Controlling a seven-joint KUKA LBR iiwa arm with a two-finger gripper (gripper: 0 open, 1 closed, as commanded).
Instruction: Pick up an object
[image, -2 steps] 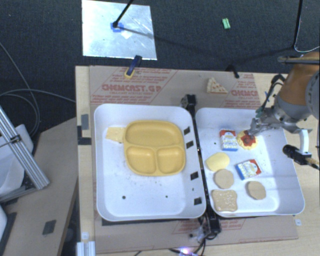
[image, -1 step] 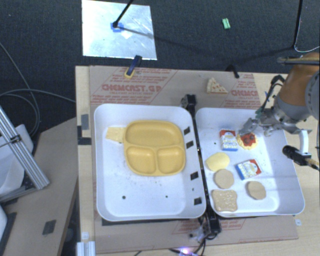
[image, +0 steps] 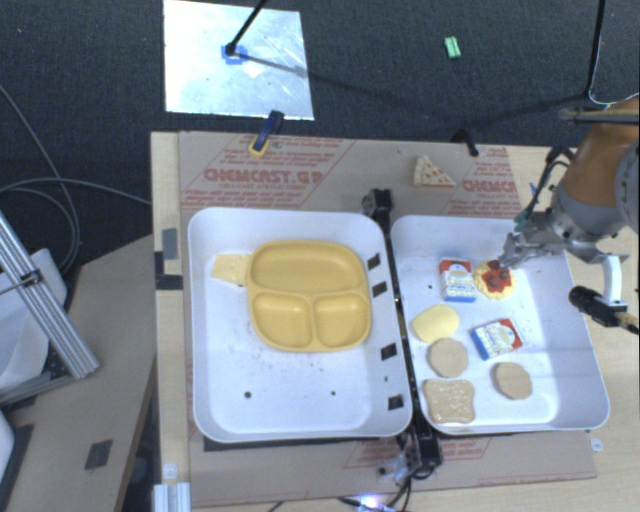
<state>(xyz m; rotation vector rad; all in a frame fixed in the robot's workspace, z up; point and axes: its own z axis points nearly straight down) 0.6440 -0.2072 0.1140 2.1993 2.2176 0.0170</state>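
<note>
My gripper (image: 508, 255) hangs over the upper part of the right bin (image: 570, 350), its tip just above a small orange and red toy (image: 495, 281). Left of that toy lies a red, white and blue packet (image: 458, 280). A second blue and red packet (image: 496, 338) lies lower in the bin. Around it are a pale yellow round piece (image: 436, 323), two tan round cookies (image: 448, 357) (image: 512, 380) and a tan square cracker (image: 450, 399). Nothing shows between the fingers.
The left bin (image: 215, 400) holds a yellow divided plate (image: 305, 293) with a pale yellow slice (image: 230, 268) beside it. A wedge-shaped piece (image: 433, 172) lies on the cardboard behind the bins. A black divider (image: 395, 300) runs between the bins.
</note>
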